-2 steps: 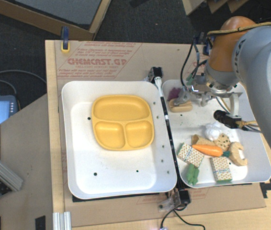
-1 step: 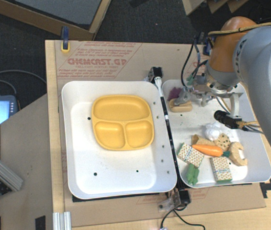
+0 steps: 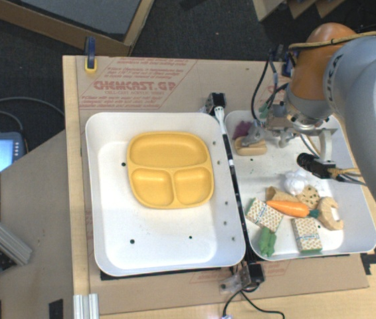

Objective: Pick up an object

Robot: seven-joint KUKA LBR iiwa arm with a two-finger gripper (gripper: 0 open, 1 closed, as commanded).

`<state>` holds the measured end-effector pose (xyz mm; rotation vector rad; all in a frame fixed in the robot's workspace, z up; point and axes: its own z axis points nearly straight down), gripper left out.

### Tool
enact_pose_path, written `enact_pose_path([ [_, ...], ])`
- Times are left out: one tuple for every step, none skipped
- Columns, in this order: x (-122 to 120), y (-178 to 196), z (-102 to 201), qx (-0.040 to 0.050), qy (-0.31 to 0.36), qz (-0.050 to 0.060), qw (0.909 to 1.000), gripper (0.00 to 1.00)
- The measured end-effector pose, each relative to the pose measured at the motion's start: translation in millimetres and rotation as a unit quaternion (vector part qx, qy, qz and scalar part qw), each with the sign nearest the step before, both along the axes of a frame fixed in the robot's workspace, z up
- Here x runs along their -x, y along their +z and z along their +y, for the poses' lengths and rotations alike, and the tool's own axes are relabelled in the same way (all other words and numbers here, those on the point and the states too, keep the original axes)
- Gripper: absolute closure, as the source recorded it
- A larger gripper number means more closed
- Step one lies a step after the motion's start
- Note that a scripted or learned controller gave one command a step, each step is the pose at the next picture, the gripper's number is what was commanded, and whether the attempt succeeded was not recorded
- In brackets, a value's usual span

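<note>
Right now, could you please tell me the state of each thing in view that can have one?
Yellow divided plate: right side up, flat in the left bin.
Carrot: lying on its side, atop other pieces in the right bin.
Green vegetable: lying flat near that bin's front edge.
Tan block: lying flat beside the gripper.
Gripper: lowered over the right bin's far end.

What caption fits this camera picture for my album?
A robot hand hangs over the right bin of toy food, beside the left bin holding a yellow plate.

Bright, even light; slightly soft focus, perhaps.
</note>
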<state>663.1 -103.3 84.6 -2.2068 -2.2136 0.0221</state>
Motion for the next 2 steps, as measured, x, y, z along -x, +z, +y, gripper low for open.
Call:
enact_pose_path([
  [-0.4, 0.3, 8.0, 0.0021, -0.002, -0.002, 1.0000, 0.00],
  [-1.1, 0.4, 6.2, 0.0005, -0.001, -0.004, 1.0000, 0.00],
])
